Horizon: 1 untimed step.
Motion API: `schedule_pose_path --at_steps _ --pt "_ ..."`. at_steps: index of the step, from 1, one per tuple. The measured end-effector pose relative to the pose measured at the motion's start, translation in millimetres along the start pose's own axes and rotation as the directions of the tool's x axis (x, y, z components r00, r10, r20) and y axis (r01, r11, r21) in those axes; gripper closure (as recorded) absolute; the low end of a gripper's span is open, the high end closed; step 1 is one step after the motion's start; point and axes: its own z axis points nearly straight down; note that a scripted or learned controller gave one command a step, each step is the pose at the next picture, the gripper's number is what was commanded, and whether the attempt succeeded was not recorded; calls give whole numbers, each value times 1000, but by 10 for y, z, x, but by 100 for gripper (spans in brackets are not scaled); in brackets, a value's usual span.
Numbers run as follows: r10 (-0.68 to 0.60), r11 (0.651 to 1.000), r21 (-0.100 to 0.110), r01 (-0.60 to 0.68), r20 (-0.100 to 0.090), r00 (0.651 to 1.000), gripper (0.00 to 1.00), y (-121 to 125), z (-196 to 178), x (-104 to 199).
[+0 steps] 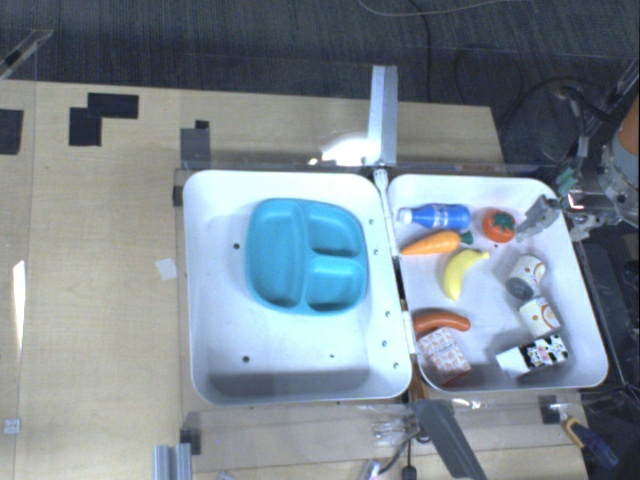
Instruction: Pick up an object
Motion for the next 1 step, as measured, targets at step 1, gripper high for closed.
schedule_pose_path --at_steps 1 --pt "-66 998 1 66 -1 998 0 132 1145 536"
